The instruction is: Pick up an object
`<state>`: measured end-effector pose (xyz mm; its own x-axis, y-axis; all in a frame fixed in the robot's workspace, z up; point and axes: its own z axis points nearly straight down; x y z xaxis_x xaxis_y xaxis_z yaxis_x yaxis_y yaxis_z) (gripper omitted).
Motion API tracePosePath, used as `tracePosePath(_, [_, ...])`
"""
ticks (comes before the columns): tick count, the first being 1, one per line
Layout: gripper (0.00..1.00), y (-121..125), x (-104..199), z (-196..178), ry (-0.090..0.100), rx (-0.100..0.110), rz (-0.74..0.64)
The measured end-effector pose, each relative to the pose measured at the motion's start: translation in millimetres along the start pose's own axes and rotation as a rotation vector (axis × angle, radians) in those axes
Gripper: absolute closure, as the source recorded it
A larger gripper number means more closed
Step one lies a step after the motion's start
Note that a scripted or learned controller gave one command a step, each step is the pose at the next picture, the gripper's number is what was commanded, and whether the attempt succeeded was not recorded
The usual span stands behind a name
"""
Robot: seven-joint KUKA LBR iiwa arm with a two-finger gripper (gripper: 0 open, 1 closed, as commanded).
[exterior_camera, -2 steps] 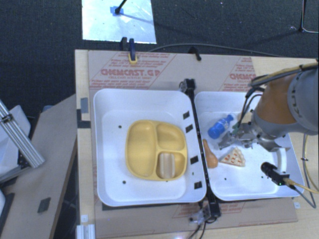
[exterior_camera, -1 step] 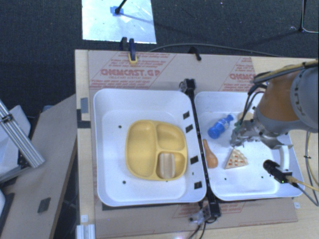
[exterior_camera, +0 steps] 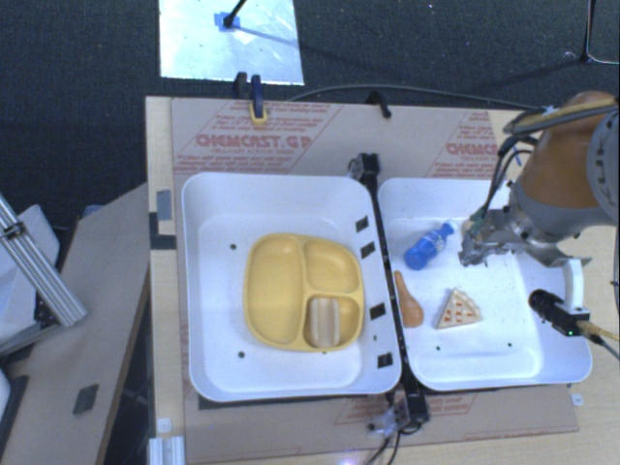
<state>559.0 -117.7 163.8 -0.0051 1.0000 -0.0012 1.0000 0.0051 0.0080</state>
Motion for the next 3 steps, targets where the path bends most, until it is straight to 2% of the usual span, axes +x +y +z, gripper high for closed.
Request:
tracePosePath(1, [1.0, 2.6, 4.9, -44.9, 0.0, 0.001, -0.001])
tracePosePath(2, [1.0, 3.9, 4.8, -62.1, 0.001, 0.004, 0.0])
tracePosePath(3, [1.0, 12.4, 60.8, -71.1, 0.003, 0.005, -0.005])
